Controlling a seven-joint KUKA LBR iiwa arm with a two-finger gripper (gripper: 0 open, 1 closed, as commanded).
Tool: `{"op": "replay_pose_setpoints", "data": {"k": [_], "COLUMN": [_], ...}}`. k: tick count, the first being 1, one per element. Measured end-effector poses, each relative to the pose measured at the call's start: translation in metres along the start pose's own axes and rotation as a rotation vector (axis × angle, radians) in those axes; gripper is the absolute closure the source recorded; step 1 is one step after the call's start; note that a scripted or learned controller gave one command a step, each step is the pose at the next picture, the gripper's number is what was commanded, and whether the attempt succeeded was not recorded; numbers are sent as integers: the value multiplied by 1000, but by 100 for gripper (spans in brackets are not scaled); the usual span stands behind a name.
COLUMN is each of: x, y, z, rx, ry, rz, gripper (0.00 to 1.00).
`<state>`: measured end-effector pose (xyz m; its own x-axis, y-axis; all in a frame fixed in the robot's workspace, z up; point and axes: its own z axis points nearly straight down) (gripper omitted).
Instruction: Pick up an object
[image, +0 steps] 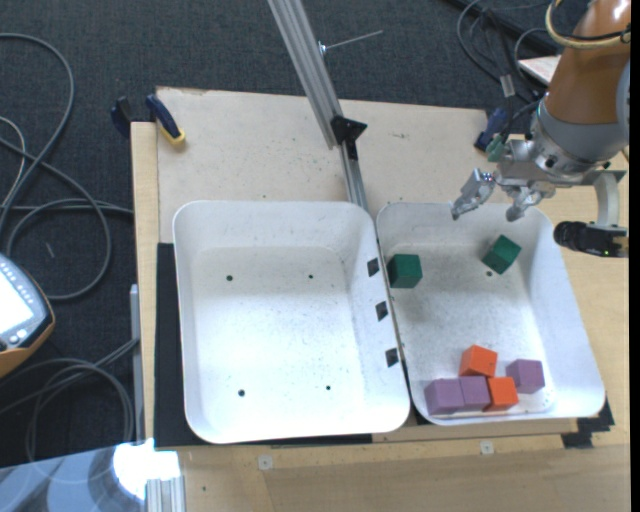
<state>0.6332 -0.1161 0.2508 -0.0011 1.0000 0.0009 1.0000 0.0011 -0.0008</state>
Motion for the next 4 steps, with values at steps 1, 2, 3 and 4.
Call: {"op": "replay_pose_setpoints", "data": {"k": [1, 2, 3, 4], "x": [-88, -48, -11, -14], "y": [-62, -61, -135, -152], "z": [-83, -49, 51, -26], "rx": [-10, 2, 12, -10], "ry": [-8, 1, 4, -3], "rz": [10, -3, 1, 0], "gripper": [0, 0, 0, 0]}}
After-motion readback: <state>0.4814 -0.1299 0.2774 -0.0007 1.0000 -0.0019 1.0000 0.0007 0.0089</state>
